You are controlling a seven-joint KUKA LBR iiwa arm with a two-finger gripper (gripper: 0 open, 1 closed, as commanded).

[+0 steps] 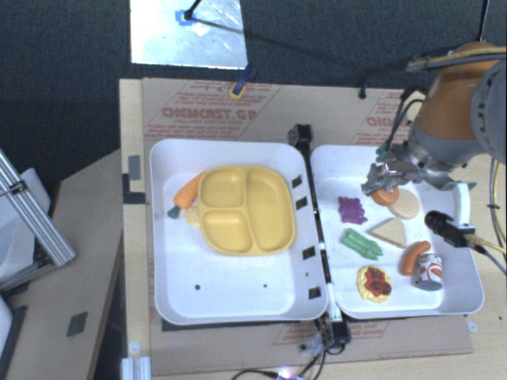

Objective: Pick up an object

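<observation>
1. Biggest stuff first: you've got two white bins side by side, the left bin (170, 291) and the right bin (467, 295). One arm (463, 101) comes in from 3 o'clock and hangs over the upper half of the right bin.
2. One yellow divided plate (242, 210) sits in the middle of the left bin, with one carrot (188, 190) tucked against its 10 o'clock edge.
3. Progress check: I'd call the pick barely underway. The gripper (386, 182) is low over the right bin, right at the orange piece (386, 197), which sits at about 12 o'clock in that bin's cluster. It looks like that's your target, but nothing looks lifted yet. The grab, the lift and the carry are all left.
4. Fingers: honestly can't tell if they're released or clenched. The gripper body hides them from this angle, so don't assume a hold.
5. Count of small food items in the right bin, one each: bread triangle (389, 231), round tan slice (405, 205) just at 4 o'clock of the orange piece, green pod thing (362, 244), hot dog (414, 256), mini pizza (374, 283), purple grapes (351, 209), small can (430, 271). With the orange piece, that's eight.
</observation>
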